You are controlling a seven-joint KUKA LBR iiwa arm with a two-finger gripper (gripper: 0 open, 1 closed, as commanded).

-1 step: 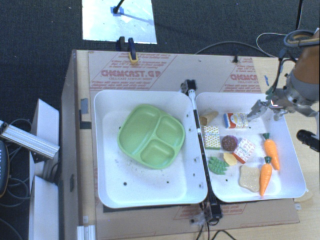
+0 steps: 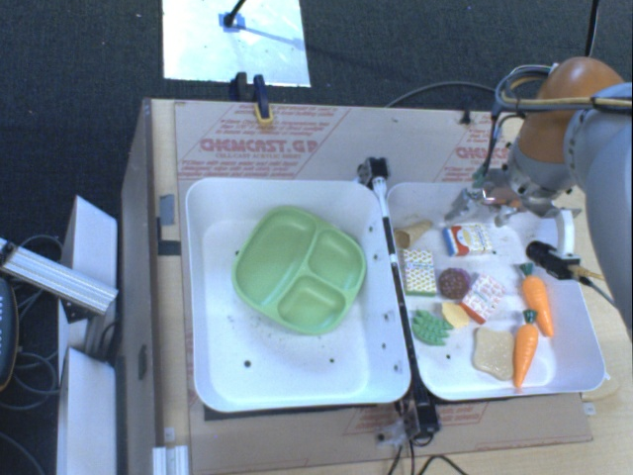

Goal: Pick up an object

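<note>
In the right bin (image 2: pixel 593 364), a small white carton (image 2: pixel 467 238) printed in red and blue lies just below and left of the claw (image 2: pixel 485 201), whose grip width I cannot tell, while the grey arm (image 2: pixel 593 137) bends in from the right over the bin's far edge.

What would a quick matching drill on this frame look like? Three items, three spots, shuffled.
Items:
1. green divided plate
2. two toy carrots
3. slice of toy bread

Spots:
A. near edge of the right bin, beside a carrot
B. middle of the left bin
C. right side of the right bin, one beyond the other

Pairs: 1-B, 2-C, 3-A
</note>
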